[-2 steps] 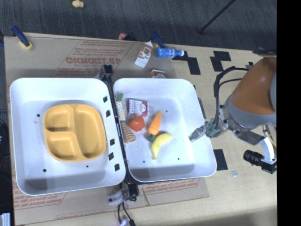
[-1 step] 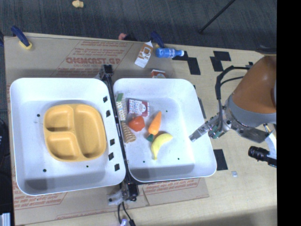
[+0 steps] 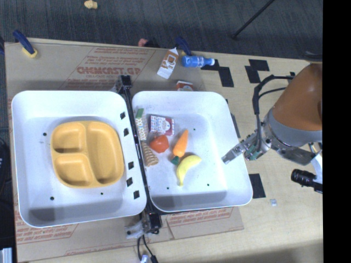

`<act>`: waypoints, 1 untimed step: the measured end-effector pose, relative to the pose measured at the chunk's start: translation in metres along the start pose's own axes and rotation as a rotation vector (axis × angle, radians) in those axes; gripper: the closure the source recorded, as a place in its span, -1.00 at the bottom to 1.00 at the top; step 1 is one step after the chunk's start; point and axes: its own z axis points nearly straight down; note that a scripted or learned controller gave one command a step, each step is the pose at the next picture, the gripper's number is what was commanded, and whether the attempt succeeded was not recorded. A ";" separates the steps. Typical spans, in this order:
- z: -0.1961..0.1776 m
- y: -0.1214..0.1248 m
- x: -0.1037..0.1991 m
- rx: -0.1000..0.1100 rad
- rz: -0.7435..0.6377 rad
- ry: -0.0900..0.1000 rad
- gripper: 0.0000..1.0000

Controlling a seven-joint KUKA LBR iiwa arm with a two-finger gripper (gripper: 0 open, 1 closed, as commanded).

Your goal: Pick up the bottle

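A small bottle (image 3: 141, 128) with a green cap and a printed label lies along the left wall of the right bin (image 3: 219, 104). My gripper (image 3: 227, 158) hangs over that bin's right rim, well to the right of the bottle, with the orange-banded wrist (image 3: 299, 100) behind it. Nothing can be seen held in the gripper. A blue bottle (image 3: 194, 62) lies outside the bins on the bench at the back.
The right bin also holds a red-and-white carton (image 3: 160, 124), a tomato (image 3: 159, 143), a carrot (image 3: 181, 142), a banana (image 3: 187, 167) and a ribbed tan piece (image 3: 149, 155). A yellow divided plate (image 3: 86, 152) sits in the left bin (image 3: 27, 108).
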 end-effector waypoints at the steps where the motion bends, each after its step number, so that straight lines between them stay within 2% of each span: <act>1: -0.003 0.000 0.000 0.000 -0.089 -0.001 1.00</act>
